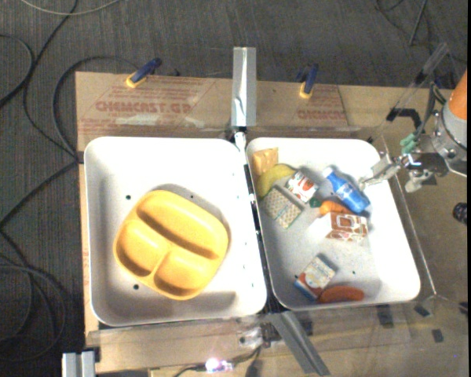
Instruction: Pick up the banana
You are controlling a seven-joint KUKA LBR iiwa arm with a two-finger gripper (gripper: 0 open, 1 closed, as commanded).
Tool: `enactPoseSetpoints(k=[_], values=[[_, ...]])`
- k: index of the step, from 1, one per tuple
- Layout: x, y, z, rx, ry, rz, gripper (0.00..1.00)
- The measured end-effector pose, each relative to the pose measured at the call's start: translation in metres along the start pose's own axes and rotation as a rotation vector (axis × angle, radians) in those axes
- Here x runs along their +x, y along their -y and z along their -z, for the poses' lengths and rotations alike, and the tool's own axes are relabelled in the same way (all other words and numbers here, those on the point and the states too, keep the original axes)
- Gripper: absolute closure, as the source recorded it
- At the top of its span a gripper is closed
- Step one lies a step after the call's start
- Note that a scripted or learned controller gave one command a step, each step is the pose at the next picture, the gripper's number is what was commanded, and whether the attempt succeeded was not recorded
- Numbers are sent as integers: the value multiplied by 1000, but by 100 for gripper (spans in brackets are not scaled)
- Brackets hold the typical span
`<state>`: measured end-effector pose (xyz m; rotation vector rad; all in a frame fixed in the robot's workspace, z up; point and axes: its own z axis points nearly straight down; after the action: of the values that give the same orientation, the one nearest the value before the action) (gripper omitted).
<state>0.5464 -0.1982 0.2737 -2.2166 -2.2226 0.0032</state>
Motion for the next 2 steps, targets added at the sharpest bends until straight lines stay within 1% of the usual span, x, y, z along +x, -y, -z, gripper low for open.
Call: enactPoseSetpoints(k=[1, 2], values=[[17, -67, -142, -6, 3, 27, 0], [51, -102, -174, -1, 4, 85, 0]])
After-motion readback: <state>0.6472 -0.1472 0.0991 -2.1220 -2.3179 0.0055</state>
